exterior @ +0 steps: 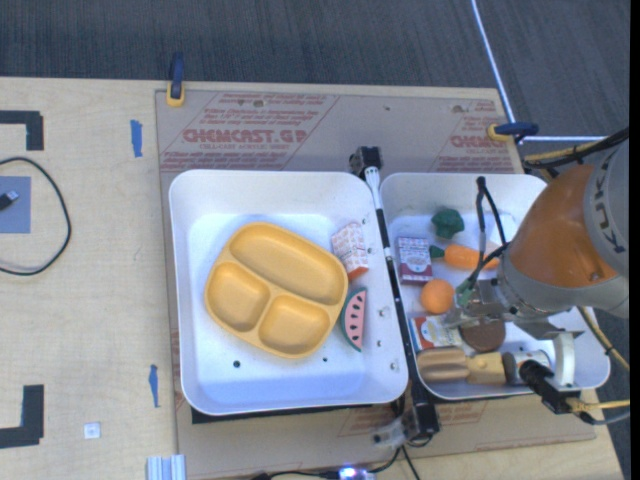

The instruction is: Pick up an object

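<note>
Camera view looks down on a plywood bench [90, 298] with two shallow white bins side by side, so we go big to small. The arm [570, 238], grey with its orange band, comes in from the right and hangs over the right bin [590, 373], which makes sense since most of the loose pickable stuff sits there.

The left bin [190, 268] carries a yellow divided tray [275, 288], lying at a slant and taking most of the floor. That pushes the other two items to the right wall: a red-and-white patterned packet [350, 243] and a watermelon slice [354, 320] standing on edge against the tray rim.

In the right bin we see a hot-dog-like bun [465, 368] along the near wall, a red packet [412, 258], a carrot [461, 258], an orange [436, 296], and a green piece (maybe broccoli) [448, 222] at the far end. All are crowded to the bin's left half, near each other, some touching.

The gripper [483, 330] is down low between the orange and the bun, over something dark brown and round that we can't identify. The wrist hides the grasp, so we can't tell how wide it stands or whether it has anything.

Our guess: the pick target is in that near-left cluster and the grasp is being attempted, not confirmed. Crowding makes a nudge of the orange or bun likely.
</note>
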Tool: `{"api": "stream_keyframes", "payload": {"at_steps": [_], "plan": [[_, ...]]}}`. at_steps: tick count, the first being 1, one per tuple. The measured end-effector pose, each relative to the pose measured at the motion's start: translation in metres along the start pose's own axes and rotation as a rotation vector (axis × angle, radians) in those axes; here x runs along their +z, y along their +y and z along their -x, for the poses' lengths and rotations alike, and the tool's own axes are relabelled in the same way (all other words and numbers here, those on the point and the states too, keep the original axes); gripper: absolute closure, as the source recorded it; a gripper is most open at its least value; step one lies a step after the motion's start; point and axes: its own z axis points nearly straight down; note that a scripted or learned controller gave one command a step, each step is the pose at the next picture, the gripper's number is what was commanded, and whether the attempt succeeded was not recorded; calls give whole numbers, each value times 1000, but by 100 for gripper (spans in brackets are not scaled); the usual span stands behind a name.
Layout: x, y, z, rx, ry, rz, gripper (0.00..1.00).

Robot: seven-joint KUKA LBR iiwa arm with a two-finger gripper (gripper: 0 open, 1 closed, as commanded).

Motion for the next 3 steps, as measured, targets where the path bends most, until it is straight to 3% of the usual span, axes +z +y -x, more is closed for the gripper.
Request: {"api": "stream_keyframes", "payload": {"at_steps": [3], "plan": [[-30,5,0,-2,-3,12,100]]}}
